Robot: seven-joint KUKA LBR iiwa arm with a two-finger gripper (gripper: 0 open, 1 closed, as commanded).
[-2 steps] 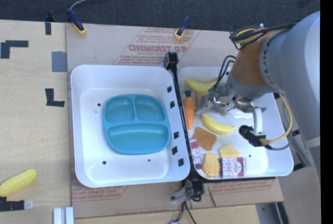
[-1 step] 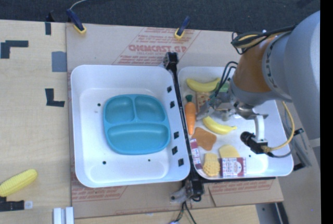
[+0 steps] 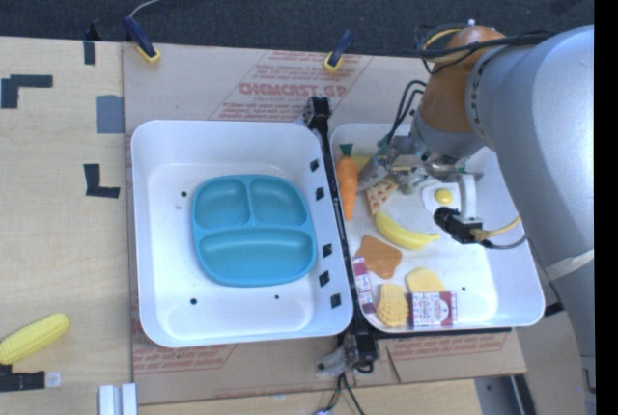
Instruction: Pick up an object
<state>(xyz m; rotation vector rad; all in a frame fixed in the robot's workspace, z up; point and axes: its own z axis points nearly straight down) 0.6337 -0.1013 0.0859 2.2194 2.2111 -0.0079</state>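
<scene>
My gripper (image 3: 394, 168) hangs low over the upper left part of the right bin (image 3: 517, 302). Right beside it lie an orange carrot (image 3: 347, 187) and a pizza slice (image 3: 377, 197), which sits just under the gripper's tip. A banana (image 3: 407, 232) and a fried egg (image 3: 442, 198) lie a little nearer the bin's middle. Toward the front edge sit a brown cookie (image 3: 379, 258), a waffle (image 3: 391, 306), a cheese wedge (image 3: 425, 281) and a red packet (image 3: 432, 311). I see nothing lifted off the bin floor.
The left bin (image 3: 159, 307) holds a blue divided plate (image 3: 254, 230). A yellow corn cob (image 3: 34, 337) lies on the bench at the far left front. The black divider (image 3: 328, 210) runs between the bins. The grey arm (image 3: 541, 133) covers the right side.
</scene>
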